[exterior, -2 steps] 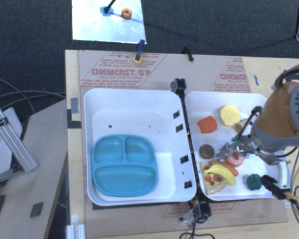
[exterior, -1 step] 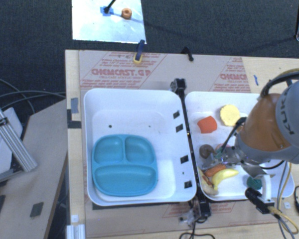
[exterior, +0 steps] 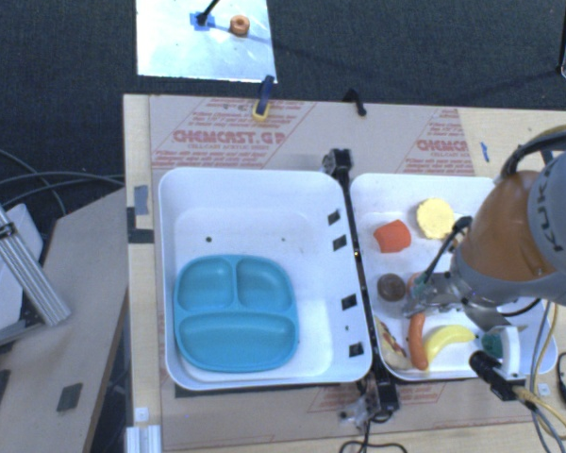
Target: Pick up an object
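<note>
The right bin (exterior: pixel 377 196) holds several toy foods. A yellow round piece (exterior: pixel 435 217) lies at the back, with an orange-red piece (exterior: pixel 392 236) to its left. A brown round piece (exterior: pixel 391 287) sits near the bin's left wall. At the front lie an orange sausage (exterior: pixel 417 341), a yellow banana (exterior: pixel 449 339) and a small tan and red piece (exterior: pixel 389 337). My gripper (exterior: pixel 423 293) hangs low over the bin, just right of the brown piece and just above the sausage's top end. The arm hides the right part of this bin.
The left bin (exterior: pixel 255 192) holds a blue divided plate (exterior: pixel 234 311). A black divider with clips (exterior: pixel 351 253) runs between the bins. A cardboard sheet (exterior: pixel 226 135) lies under them. Cables trail at the front right corner (exterior: pixel 538 409).
</note>
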`<action>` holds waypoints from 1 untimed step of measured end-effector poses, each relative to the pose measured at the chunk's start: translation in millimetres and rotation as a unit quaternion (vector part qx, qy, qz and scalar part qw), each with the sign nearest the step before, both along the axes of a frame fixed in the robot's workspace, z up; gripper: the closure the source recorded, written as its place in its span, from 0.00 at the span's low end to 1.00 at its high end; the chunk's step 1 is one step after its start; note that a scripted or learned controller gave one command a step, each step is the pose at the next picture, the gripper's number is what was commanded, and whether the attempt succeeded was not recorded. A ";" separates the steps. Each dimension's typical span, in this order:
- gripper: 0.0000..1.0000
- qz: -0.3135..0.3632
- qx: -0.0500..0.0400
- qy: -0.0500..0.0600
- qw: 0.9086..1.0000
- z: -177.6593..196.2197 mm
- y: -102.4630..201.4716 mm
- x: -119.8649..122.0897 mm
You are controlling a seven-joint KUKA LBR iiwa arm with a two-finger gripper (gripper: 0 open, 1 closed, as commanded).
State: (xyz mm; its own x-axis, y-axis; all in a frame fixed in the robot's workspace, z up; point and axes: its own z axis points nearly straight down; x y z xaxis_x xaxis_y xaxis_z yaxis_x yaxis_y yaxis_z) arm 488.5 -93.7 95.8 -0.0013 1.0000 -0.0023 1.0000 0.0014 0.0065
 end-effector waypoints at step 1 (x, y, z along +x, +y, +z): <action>1.00 0.006 0.003 -0.002 1.000 93.1 87.1 0.8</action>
